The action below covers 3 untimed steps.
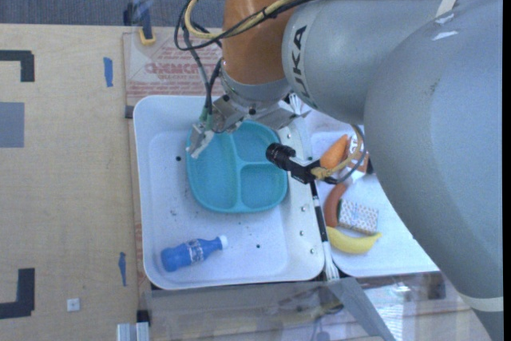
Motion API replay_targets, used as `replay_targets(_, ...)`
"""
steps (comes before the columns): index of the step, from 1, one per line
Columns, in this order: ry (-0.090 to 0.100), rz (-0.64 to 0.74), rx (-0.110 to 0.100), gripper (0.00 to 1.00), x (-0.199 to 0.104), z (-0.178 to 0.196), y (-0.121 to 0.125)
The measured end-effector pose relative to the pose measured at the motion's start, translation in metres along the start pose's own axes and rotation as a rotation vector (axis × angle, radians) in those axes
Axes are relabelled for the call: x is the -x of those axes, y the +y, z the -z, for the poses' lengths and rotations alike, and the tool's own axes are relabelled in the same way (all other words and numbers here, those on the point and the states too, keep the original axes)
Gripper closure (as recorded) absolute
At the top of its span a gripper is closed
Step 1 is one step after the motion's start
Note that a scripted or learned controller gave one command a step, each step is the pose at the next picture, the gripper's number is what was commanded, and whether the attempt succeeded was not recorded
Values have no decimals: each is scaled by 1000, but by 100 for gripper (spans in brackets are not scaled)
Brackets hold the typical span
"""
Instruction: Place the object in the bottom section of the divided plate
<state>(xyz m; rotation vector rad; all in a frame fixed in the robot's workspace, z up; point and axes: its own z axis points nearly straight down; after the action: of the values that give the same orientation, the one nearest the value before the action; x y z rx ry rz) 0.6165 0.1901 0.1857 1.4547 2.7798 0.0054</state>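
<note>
Looming nearest your lens, the grey arm [415, 92] bends down over the left white bin [152, 172], where you see the smooth blue divided plate [239, 172] lying flat, its jaws [209, 124] at the plate's upper-left rim, their spread impossible to tell.

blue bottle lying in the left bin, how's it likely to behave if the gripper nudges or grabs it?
The blue bottle lies on its side on the left bin floor, so a sideways nudge would probably roll it. It looks like small plastic, likely light and apt to skid. Its rounded body may slip from a two-finger pinch unless gripped across the middle.
</note>
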Motion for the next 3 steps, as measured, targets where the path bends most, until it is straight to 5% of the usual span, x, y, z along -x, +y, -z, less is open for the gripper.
replay_targets(1,-1,0,5,100,1,11,1)
replay_targets(2,-1,0,5,0,1,11,1)
replay_targets(3,3,-4,-6,0,21,-42,-25)
